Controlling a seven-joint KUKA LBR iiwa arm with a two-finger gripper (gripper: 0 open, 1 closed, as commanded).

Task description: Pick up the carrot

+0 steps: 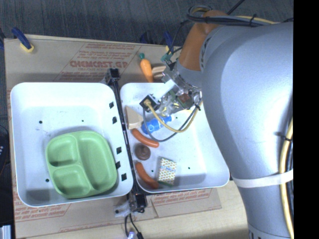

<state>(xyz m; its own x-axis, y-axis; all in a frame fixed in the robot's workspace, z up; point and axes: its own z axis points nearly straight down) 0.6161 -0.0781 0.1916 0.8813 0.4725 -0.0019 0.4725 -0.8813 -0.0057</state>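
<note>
Carrot (145,69) position: on the brown cardboard (94,59) outside the right bin (209,148), just beyond that bin's far rim, lying roughly lengthwise away from the rim with its green top at the far end. It is not inside either bin.

Gripper (175,99) state: the opening cannot be determined; cabling and wrist hardware obscure the tip. Nothing is visibly held.

Failure risks, judged from the present layout:

1. Wrong target. Two orange-brown sausages lie inside the right bin, one (145,139) near its centre-left and one (146,176) near its near rim. Both resemble the carrot in colour and shape. A grasp directed into the bin is likely to take one of these instead.
2. Rim collision. The carrot lies just beside the right bin's far rim. A descent offset toward the bin may strike the rim or pinch it together with the carrot.
3. Roll-away. The carrot is tapered and rests on flat cardboard. A closure off its axis may push it aside.
4. Cable snag. A yellow cable loop (174,126) hangs from the wrist over the right bin's contents and may drag the blue object (151,127) below it.

Arm pose: the grey arm enters over the right bin's right side. The orange band (192,46) sits above the bin's far rim, close to the carrot. The wrist angles down and inward, placing the gripper over the far half of the right bin, near the carrot but on the bin side of the rim.
</note>
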